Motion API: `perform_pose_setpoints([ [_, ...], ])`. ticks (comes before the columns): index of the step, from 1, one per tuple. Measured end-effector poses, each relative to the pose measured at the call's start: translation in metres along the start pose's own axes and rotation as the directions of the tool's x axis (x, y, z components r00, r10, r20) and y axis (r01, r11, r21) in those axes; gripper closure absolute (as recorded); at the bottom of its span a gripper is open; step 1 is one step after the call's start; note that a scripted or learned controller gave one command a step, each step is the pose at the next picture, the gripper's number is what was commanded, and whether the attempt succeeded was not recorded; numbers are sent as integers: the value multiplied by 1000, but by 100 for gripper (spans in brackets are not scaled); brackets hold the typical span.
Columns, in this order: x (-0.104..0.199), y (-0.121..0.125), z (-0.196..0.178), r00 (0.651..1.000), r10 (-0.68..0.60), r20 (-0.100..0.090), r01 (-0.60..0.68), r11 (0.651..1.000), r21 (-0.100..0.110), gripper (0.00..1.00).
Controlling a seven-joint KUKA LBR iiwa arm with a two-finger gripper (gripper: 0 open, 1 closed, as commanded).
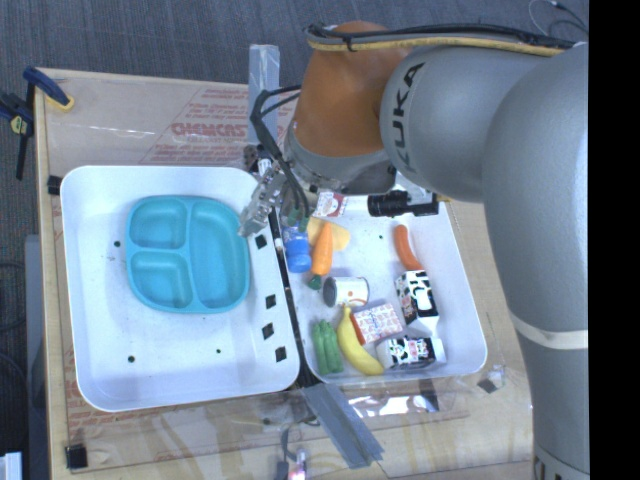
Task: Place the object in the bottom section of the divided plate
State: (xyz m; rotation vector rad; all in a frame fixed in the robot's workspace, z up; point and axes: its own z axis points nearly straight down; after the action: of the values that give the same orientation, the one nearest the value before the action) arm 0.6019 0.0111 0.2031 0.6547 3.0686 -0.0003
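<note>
The pincer [262, 196] hangs over the rim between the two bins, and whether it is open or closed cannot be told here; nothing shows between its tips. Which object is meant is not settled. The nearest candidates lie just right of and below the pincer in the right bin [465, 298]: a blue bottle [297, 250] and an orange carrot [322, 251], side by side. Both look like small, light, stiff plastic toys, likely smooth, so a grip across the narrow middle should suit. Further below the pincer lie one banana [354, 345], one green pod [327, 347], one small can [347, 291], one red sausage [405, 247] and three printed cartons [416, 297]. The single blue divided plate [188, 253] sits to the pincer's left in the left bin [90, 348], with three sections.
</note>
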Motion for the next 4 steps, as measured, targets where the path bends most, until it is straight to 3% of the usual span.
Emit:
perform_pose_setpoints([
  [1,102,6,-56,999,-38,-3,38,999,0,100],
  [2,149,57,-66,1000,1,-1,-1,1000,-1,100],
  [3,165,60,58,949,-316,-8,316,949,1,100],
  [4,162,52,105,853,-521,-9,521,853,-1,100],
])
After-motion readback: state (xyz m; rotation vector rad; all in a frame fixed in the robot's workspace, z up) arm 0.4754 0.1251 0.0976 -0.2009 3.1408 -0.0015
